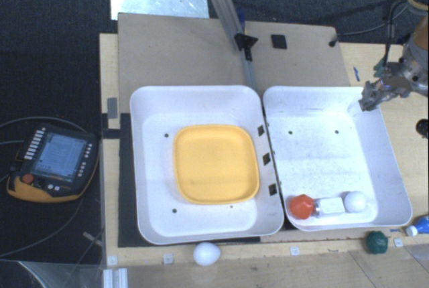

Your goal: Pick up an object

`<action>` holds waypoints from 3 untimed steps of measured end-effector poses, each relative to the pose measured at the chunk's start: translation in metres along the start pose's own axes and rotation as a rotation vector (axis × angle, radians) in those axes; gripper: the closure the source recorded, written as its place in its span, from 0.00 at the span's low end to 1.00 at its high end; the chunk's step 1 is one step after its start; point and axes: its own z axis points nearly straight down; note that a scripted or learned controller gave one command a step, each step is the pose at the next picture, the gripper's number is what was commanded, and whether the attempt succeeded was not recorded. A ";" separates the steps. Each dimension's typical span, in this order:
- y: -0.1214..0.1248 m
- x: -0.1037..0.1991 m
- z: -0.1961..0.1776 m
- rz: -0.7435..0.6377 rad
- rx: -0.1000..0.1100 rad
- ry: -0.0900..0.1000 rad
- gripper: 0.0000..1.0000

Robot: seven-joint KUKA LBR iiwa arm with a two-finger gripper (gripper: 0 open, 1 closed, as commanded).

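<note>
**Small pieces crowd the right bin's near edge, gripper far off**

Nearest, outside the bins, a white egg (206, 254) and a dark green ball (376, 242) lie on the bench. Inside the right bin (322, 146), along its near wall, sit an orange ball (301, 206), a white block (331, 205) and a white ball (354, 201), touching in a row. They look light, hard and smooth, likely to roll; the end pieces offer the freest sides for a pinch. The left bin holds a yellow plate (216, 163). At the right bin's far right corner hangs the gripper (370, 100); its state I cannot tell.
</note>
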 end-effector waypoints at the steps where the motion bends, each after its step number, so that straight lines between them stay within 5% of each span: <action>1: 0.015 0.048 0.011 -0.003 0.003 0.002 1.00; 3: 0.027 0.142 0.013 -0.003 0.004 0.002 1.00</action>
